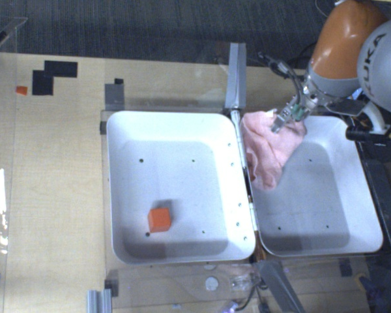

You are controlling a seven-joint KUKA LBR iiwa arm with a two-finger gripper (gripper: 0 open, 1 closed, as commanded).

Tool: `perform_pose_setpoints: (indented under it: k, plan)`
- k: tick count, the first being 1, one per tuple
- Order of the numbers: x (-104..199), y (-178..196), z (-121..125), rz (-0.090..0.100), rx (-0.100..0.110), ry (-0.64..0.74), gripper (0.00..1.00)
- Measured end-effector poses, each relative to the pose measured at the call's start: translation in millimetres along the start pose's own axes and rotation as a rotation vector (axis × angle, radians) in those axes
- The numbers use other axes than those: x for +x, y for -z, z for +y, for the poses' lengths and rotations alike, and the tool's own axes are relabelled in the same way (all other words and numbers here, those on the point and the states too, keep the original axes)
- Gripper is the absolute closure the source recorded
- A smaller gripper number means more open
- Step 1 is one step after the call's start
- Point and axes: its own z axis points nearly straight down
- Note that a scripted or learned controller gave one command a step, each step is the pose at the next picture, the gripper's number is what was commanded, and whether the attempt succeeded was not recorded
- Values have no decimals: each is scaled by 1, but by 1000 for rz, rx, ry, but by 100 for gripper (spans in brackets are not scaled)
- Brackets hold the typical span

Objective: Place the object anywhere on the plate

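Tool (288,117) over the far left corner of the right bin (339,240), its tip at the upper edge of a pink cloth (268,150). Whether it is apart, together or clamped on the cloth: cannot tell, detail too small. Cloth crumpled, draped against the bin's left wall near the far corner, hanging down toward the bin floor. Grey arm with orange band (342,38) comes in from the right. Left bin (176,135) alongside, touching the right one; small orange block (159,220) on its floor toward the near left corner. Both bins sit on the pale wooden surface (52,194).
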Motion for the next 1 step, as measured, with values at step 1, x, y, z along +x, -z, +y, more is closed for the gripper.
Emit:
perform_pose_setpoints:
  k: [1]
  plan:
    - [-1,40,4,-1,-1,5,100]
